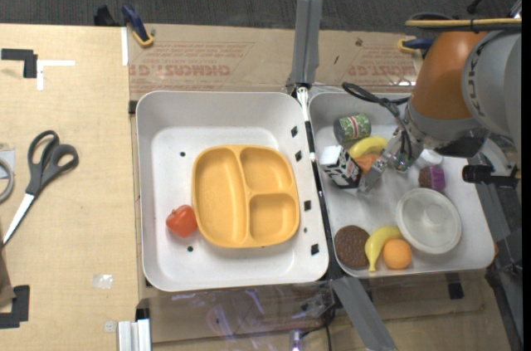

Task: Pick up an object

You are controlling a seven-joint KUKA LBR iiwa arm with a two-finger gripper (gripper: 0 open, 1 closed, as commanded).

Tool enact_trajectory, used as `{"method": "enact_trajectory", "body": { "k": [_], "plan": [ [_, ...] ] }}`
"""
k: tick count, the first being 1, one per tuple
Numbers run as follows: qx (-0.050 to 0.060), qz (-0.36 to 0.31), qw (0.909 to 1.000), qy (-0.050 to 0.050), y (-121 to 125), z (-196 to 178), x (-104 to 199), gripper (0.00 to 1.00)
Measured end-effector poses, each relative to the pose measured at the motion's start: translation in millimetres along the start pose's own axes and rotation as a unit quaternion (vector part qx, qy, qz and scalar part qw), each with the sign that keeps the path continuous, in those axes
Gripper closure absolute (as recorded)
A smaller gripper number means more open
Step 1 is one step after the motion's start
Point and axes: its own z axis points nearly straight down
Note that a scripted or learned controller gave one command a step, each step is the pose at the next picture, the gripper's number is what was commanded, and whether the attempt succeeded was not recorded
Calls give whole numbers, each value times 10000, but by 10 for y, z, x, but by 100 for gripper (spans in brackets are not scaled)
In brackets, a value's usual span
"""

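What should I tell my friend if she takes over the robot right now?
Gripper: low in the right bin, among the things near the upper banana. I cannot tell whether it is open or shut, or whether it holds anything.
Right bin: green can, black and white carton, white bowl, brown round thing, lower banana, orange.
Left bin: yellow divided plate in the middle, red tomato-like thing touching its left edge.
Done: nothing looks lifted yet.
Left: grip one object and raise it.

Wooden bench (75,258) bears two white bins (158,200) (473,258), scissors (37,171), cardboard sheet (216,63).
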Motion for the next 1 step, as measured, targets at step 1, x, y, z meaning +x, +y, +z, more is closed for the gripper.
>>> {"method": "enact_trajectory", "body": {
  "k": [1],
  "plan": [
    [-101, 470, 9988, -124, 131, -73, -137, 0]
  ]
}}
